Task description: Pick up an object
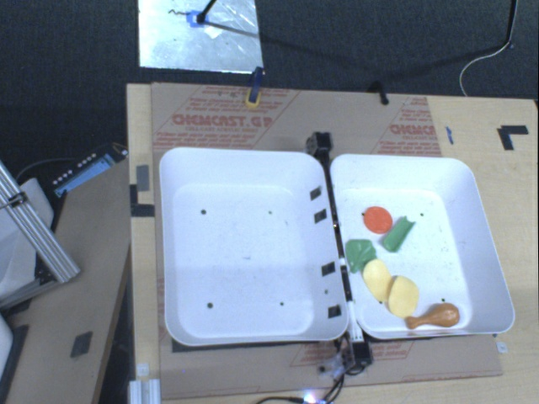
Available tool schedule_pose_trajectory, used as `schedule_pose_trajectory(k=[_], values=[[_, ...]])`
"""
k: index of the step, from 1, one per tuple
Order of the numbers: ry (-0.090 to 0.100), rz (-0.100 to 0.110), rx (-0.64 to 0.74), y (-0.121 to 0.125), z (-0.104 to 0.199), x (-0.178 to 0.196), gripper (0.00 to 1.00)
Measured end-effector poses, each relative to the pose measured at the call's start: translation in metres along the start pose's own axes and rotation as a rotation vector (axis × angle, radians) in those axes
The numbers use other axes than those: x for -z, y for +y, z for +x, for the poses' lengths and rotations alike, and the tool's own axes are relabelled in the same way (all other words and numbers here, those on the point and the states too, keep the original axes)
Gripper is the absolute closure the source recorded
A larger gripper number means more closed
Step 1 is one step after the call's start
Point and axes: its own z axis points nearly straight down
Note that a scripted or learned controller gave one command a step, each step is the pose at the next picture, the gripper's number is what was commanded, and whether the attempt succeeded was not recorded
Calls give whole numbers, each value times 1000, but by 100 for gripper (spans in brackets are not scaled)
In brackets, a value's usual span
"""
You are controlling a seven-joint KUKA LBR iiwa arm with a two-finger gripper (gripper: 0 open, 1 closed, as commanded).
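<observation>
While the two white bins lie side by side on a brown cardboard sheet [337, 116] with red print, all the small objects are together in the right bin [455, 225], in its half nearer to the left bin [244, 251]. A round orange-red disc [378, 219] lies highest in the view. Just beside it, to the lower right, lies a dark green piece [397, 234], tilted. A second green piece [360, 252], of a lighter green, lies close to the inner wall, below the disc. Under it are two yellow pieces: the first yellow piece [376, 278] touches the lighter green one, and the second yellow piece [403, 295] touches the first. A brown object shaped like a drumstick [434, 316] lies near the front wall, its thick end pointing right, and it is just beside the second yellow piece.

Whether the gripper is open or closed, and whether it has hold of anything, I cannot tell.

Black clips [321, 216] sit along the seam between the bins. Behind the cardboard, a shiny silver sheet [200, 22] lies on the dark floor. At the left edge stands a slanted aluminium bar [38, 234].
</observation>
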Motion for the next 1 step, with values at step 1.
schedule_pose_trajectory(k=[1], values=[[2,0,6,-2,22,0,100]])
